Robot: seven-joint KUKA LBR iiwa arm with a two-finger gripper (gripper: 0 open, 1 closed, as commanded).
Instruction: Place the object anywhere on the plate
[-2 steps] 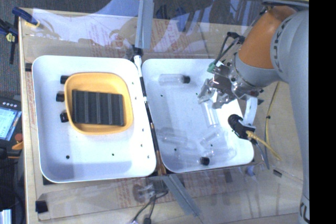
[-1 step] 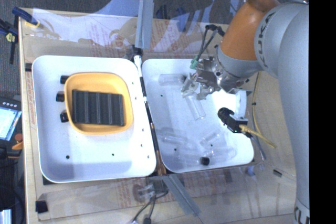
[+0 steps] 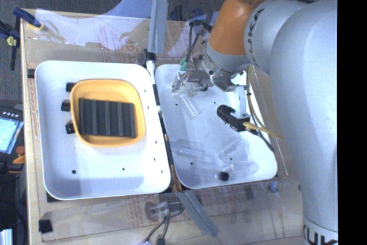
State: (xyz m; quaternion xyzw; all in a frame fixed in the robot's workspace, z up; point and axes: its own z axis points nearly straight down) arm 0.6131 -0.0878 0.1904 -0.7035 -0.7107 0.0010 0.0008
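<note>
**Two bins, gripper low in the right one**

Two white bins sat side by side, and we read the layout as source vs. target. The left bin (image 3: 51, 169) carried the plate (image 3: 109, 90), a yellow-rimmed dish w/ a dark ridged insert, square in its middle, so a drop anywhere there would count. The right bin (image 3: 261, 172) held the pick pile: several clear plastic pieces (image 3: 198, 153) near 6 o'clock, hard to separate by eye. The gripper (image 3: 188, 84) hung low at that bin's 11 o'clock corner, presumably going for one clear tube-like object (image 3: 189, 107) just below it. We couldn't tell whether its fingers were spread or closed, nor whether anything sat between them.
</note>
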